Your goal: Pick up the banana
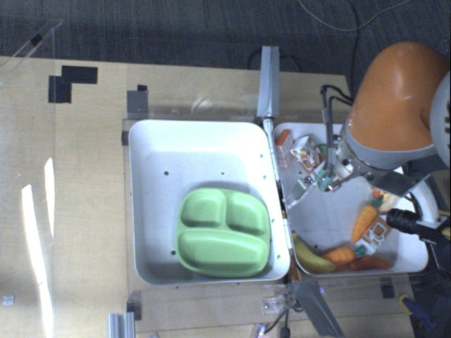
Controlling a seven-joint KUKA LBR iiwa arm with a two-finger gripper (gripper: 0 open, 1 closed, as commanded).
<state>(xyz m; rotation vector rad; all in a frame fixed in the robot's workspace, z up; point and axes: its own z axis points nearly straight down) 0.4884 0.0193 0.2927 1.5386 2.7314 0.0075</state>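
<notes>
2 bins: we see them side by side on the bench [84,210], the left bin [151,160] and the right bin [310,220].
Left bin: we find a green tray [224,232] with 3 compartments lying toward its near side.
Banana: we see the banana [312,258] lying in the right bin, at its near left corner, its curve against the near wall.
Neighbours: an orange piece [340,255] touches the banana's right end, a red item [370,263] lies further right, and a carrot [363,221] stands tilted above them.
Far corner: we see a printed packet [303,153] in the right bin's far left part.
Arm: the orange band [394,97] hangs over the right bin.
Gripper: we place the gripper [325,182] over the middle of the right bin, well apart from the banana; we cannot tell how its jaws are set.
</notes>
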